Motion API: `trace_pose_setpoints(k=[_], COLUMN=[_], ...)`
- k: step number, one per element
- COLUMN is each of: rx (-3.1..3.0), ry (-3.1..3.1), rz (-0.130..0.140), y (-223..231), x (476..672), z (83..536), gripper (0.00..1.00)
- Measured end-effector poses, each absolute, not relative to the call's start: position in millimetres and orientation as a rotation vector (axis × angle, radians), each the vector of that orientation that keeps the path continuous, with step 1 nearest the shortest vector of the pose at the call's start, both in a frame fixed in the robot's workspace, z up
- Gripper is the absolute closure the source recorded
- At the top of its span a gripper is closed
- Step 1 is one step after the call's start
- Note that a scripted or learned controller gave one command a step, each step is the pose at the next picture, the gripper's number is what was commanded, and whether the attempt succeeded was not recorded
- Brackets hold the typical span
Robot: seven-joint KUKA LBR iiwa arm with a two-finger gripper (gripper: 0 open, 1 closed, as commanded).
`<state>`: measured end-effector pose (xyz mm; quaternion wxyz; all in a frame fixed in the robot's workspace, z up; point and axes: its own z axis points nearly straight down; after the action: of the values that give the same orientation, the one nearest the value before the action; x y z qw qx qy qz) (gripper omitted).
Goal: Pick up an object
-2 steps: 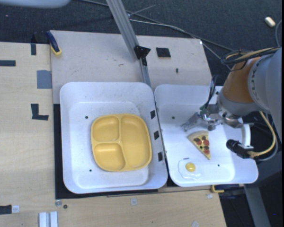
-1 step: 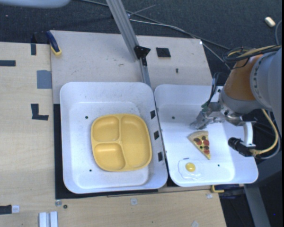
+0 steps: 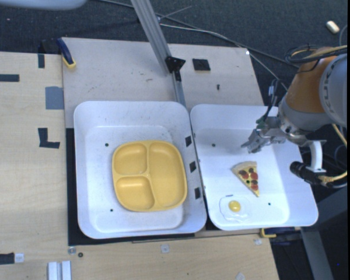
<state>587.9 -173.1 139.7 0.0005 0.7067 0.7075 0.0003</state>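
A pale wooden bench (image 3: pixel 23 156) under a dark carpeted floor edge bears two shallow white plastic bins side by side. The left bin (image 3: pixel 87 121) holds a yellow three-compartment plastic tray (image 3: pixel 149 175) near its centre, with bare white floor all round it. The right bin (image 3: pixel 221 121) holds a toy pizza slice with red toppings (image 3: pixel 247 177) at its middle and a toy fried egg, white with a yellow yolk (image 3: pixel 234 206), at about six o'clock, near the front rim.

The grey arm with its orange band (image 3: pixel 309 92) enters from three o'clock and is cut off by the frame; its bulk hides the bin's right rim. The two-finger gripper (image 3: pixel 252 146) hangs over the right bin at about twelve o'clock from the pizza slice, near but apart from it. Its tips are small and dark, so whether they stand apart or together cannot be told; nothing shows between them. The bin's back-left floor lies bare.
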Motion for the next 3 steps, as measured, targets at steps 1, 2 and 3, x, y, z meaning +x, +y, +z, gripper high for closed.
trace_pose_setpoints(k=[1,2,3], rx=[2.217,2.22,2.216], ry=[2.221,2.223,2.229], rz=[0.002,0.0,0.0], y=[-170,-170,-117], x=[594.7,595.0,602.4], z=[200,207,200], gripper=[1.0,1.0,1.0])
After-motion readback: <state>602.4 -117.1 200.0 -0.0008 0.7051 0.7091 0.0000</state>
